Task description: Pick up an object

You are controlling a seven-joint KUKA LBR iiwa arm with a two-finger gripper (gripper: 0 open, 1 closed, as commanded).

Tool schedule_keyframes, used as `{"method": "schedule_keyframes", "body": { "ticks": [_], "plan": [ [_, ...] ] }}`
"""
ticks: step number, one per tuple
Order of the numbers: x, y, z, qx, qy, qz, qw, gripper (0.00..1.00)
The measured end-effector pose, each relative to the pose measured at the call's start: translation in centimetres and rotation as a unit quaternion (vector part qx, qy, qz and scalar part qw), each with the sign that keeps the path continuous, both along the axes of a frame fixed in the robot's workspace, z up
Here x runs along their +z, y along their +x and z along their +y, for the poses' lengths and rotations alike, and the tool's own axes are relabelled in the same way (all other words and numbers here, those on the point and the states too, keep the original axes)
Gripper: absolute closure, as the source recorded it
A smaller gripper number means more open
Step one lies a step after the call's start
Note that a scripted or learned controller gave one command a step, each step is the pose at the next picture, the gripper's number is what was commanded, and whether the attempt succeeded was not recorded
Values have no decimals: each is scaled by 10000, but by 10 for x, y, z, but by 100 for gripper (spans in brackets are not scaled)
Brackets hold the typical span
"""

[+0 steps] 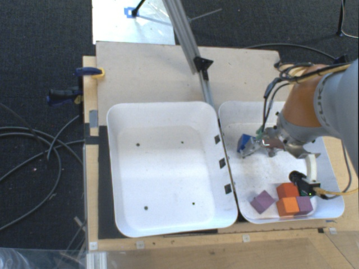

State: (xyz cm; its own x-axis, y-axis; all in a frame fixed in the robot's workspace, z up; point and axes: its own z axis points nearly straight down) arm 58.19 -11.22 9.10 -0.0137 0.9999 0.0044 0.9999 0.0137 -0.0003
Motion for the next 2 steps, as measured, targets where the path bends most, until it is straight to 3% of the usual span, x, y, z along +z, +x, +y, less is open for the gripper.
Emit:
{"method": "schedule_keyframes", "body": {
  "ticks": [1,2],
  "plan": [
    [14,87,-18,-60,-35,-174,9998,0],
    [14,82,28,-36,-61,-170,9998,0]
  ]
}}
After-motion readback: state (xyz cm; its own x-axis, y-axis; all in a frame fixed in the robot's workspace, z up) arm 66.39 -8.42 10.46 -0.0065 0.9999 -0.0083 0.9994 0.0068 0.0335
